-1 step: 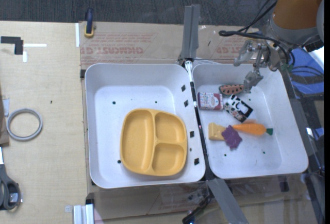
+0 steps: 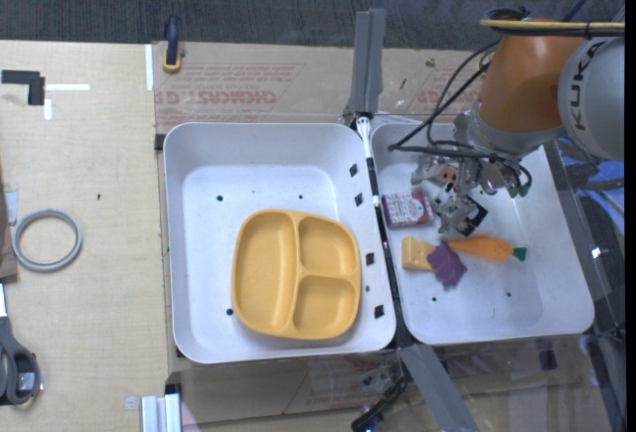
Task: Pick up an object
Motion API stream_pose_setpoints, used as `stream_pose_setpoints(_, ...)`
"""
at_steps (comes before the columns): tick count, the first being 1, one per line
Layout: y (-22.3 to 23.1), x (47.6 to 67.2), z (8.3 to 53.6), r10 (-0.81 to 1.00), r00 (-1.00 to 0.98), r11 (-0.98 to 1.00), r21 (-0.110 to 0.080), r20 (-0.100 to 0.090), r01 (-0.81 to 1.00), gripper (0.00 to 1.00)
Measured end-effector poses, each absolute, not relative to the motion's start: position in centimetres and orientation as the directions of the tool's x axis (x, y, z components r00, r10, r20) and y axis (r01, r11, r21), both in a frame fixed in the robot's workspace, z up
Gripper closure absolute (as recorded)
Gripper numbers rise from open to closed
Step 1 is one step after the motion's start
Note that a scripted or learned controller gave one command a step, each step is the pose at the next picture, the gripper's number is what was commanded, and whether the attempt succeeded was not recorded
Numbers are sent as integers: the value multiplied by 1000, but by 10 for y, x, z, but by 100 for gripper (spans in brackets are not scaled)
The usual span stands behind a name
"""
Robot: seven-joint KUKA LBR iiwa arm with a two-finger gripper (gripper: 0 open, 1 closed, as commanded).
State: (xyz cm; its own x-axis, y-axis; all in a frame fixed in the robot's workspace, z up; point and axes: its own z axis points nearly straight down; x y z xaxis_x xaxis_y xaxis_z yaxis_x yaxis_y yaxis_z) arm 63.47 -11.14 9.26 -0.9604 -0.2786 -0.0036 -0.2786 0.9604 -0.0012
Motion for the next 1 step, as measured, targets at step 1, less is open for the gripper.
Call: stream_pose_setpoints(1, -121, 523, 102, -519, -855, 855, 0, -1, -519, 0)
